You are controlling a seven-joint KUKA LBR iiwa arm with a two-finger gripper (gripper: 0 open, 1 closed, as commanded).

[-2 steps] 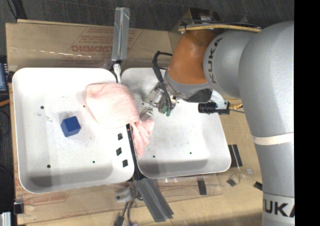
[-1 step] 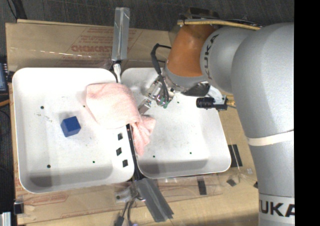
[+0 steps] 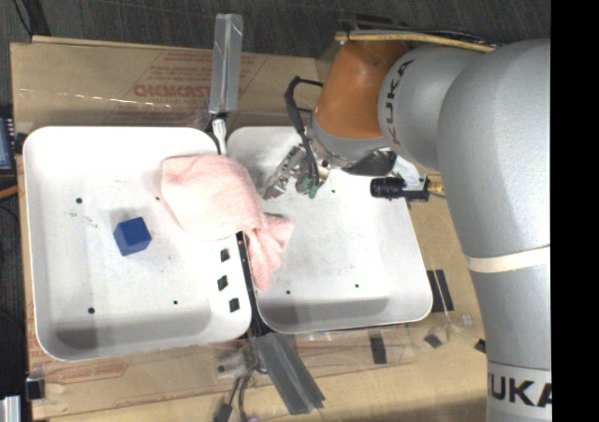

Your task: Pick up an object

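The grey KUKA arm (image 3: 487,177) is reaching in from the right, its orange band (image 3: 351,97) sitting over the far edge of the right bin (image 3: 374,261). The end effector (image 3: 298,175) is hanging low over that bin's upper left corner, its metal fingers (image 3: 279,181) pointing down and to the left toward the cloth. I cannot tell from here whether they are spread or pressed together, and nothing is showing between them. A small green part (image 3: 312,188) is sitting just beside the fingers on the tool.

A pink towel (image 3: 220,200) is lying crumpled across the divide between the two bins, most of it resting in the upper right of the left bin (image 3: 65,252), with one corner spilling over the rim and hanging into the right bin. The fingertips are close to the towel's upper right edge, but I cannot say whether they are touching it.

A small blue cube (image 3: 133,235) is sitting on the floor of the left bin, well apart from the end effector and just left of the towel.

Both bins are resting on a brown cardboard sheet (image 3: 122,83) laid over the surface, and a grey metal bar (image 3: 226,65) is sticking up behind the gap between them
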